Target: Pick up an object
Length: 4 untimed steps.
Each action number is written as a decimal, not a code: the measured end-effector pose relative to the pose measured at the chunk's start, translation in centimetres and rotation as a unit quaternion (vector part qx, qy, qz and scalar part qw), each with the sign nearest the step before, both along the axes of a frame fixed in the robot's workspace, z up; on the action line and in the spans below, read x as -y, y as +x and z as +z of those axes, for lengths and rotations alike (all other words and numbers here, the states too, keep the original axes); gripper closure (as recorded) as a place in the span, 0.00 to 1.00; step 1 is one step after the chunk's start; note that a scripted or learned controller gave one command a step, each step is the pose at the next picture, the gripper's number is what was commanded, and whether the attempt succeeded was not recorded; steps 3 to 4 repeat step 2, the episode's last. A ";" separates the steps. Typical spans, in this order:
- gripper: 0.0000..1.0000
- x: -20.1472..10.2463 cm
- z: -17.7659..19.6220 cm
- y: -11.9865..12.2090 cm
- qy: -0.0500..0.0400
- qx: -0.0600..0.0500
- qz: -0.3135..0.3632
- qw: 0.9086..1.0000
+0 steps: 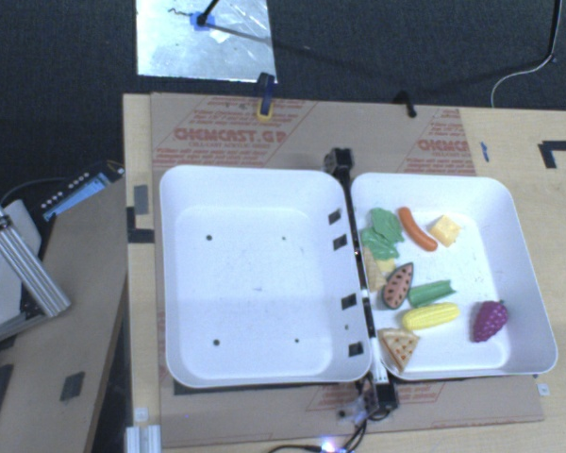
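Objects for picking, small plastic toy foods, lie clustered in the right shallow white bin (524,253), mostly toward its left half. A green leafy piece (383,233) sits at the far left, with an orange sausage (418,228) and a yellow cheese cube (444,230) to its right. Nearer lie a brown seeded slice (397,285), a green pod (430,292), a yellow corn cob (429,316), a purple grape bunch (489,320) and a tan pizza wedge (397,346). The left white bin (184,347) adjoins it along a black-clipped divider (352,262). Both rest on a brown cardboard sheet (226,135).
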State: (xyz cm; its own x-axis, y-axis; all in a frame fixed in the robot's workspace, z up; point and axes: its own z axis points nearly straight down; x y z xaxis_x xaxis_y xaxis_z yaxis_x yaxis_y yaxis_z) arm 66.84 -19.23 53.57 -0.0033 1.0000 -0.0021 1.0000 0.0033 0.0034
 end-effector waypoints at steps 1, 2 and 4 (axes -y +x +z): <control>1.00 -0.3 0.0 0.0 0.000 0.000 0.000 1.000; 1.00 -2.3 -5.4 -14.0 0.003 -0.005 -0.002 1.000; 1.00 -2.3 -5.4 -14.0 0.003 -0.005 -0.002 1.000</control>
